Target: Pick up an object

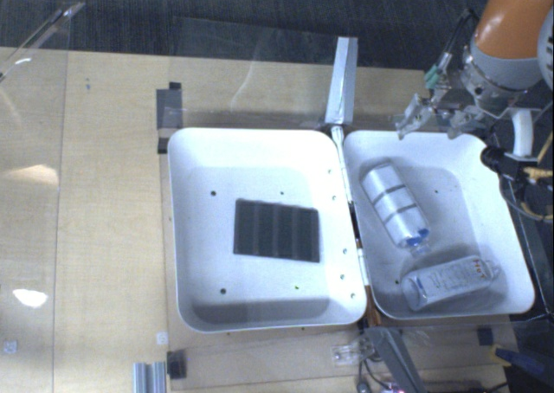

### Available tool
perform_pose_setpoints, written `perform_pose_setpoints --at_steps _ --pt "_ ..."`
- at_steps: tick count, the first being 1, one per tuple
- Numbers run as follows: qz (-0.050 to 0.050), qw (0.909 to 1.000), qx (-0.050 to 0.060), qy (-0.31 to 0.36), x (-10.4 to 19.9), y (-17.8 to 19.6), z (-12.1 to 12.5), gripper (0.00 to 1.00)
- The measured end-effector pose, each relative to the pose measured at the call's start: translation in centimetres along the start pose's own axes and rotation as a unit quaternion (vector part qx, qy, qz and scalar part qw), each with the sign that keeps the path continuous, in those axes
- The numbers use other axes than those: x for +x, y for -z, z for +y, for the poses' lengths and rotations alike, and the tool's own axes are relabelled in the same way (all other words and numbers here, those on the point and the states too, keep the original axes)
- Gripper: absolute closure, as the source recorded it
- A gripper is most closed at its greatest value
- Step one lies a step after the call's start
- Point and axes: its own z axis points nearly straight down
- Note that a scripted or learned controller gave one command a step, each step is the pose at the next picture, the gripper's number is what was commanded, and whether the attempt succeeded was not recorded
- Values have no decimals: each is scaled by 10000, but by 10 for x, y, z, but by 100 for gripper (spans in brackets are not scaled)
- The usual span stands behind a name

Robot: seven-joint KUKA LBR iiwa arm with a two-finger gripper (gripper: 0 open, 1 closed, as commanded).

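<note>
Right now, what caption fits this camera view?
Gripper above the right bin holding two plastic bottles; left bin beside.

Both white bins, the left bin (260, 157) and the right bin (450, 166), look like smooth matt plastic. The ribbed dark pad (277, 230) is dull (rubber or foam, hard to tell). The two bottles (395, 205) (450, 281) are clear glossy plastic. The desk (95, 235) shows pale wood under a clear glossy sheet. The upright post (342, 80) looks like brushed metal.
</note>
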Motion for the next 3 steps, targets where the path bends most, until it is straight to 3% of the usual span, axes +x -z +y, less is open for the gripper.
perform_pose_setpoints --at_steps 1,2,3 --pt "-2 9999 -2 135 -12 -85 4 0" --pt "-1 9991 -14 416 -16 -157 -40 0" --pt "-22 9919 -90 1268 -18 -183 -89 0"
